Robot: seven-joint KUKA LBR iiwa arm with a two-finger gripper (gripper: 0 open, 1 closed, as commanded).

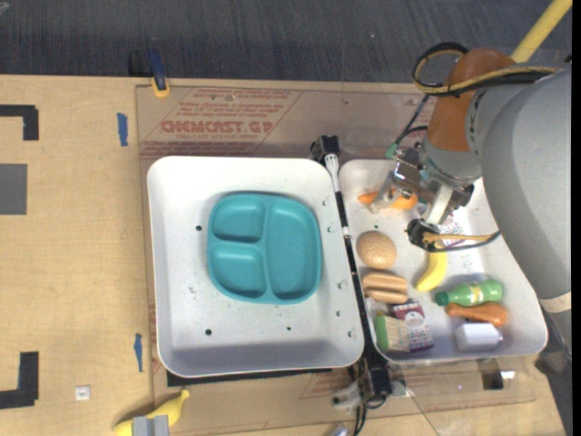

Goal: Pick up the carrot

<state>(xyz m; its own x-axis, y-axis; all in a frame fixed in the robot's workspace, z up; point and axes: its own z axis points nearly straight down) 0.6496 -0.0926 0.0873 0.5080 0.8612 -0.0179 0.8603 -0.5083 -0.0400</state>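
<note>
An orange, pointed piece that looks like the carrot [369, 198] lies at the far left of the right bin [526, 334]. Its tip points left and more orange shows just right of it. My gripper [410, 192] hangs directly over it, low in the bin, and covers its middle. Whether it touches the piece I cannot tell. A second orange, tapered thing [481, 314] lies at the bin's near right, just below a green bottle [469, 292].
The right bin also holds a brown bun [377, 249], a hot dog [386, 287], a banana [432, 269], a small printed box [408, 325] and a white block [477, 336]. A teal divided plate [266, 247] sits in the left bin [172, 271]. The black divider [343, 234] runs between the bins.
</note>
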